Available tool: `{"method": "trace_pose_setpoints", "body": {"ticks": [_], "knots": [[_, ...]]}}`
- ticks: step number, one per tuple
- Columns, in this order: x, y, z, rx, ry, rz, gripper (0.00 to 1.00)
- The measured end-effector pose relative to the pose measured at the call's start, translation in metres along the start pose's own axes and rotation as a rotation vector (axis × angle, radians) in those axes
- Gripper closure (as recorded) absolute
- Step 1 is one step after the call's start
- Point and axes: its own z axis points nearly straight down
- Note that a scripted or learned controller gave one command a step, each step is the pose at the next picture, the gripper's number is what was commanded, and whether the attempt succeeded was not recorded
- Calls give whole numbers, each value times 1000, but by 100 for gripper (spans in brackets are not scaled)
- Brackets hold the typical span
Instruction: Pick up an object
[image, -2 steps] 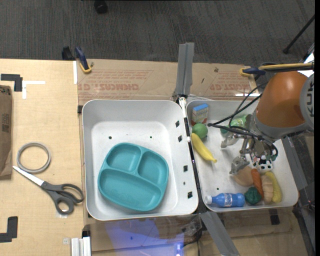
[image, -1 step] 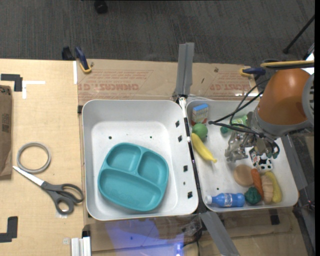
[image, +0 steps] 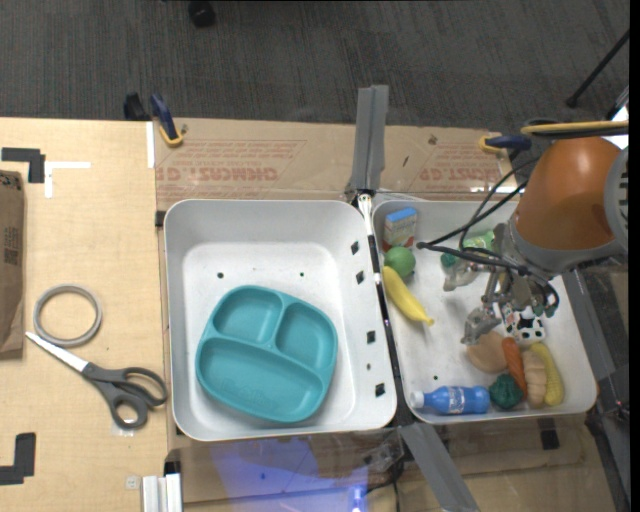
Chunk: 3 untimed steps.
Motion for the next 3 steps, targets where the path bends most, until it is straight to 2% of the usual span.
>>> {"method": "trace_pose_setpoints", "body": {"ticks": [1,2,3], "knots": [[81,-33,11,-2,6,31,0],[-10,-28,11,-2,4,32,0],[-8,-23,12,-3,5,59,0]]}}
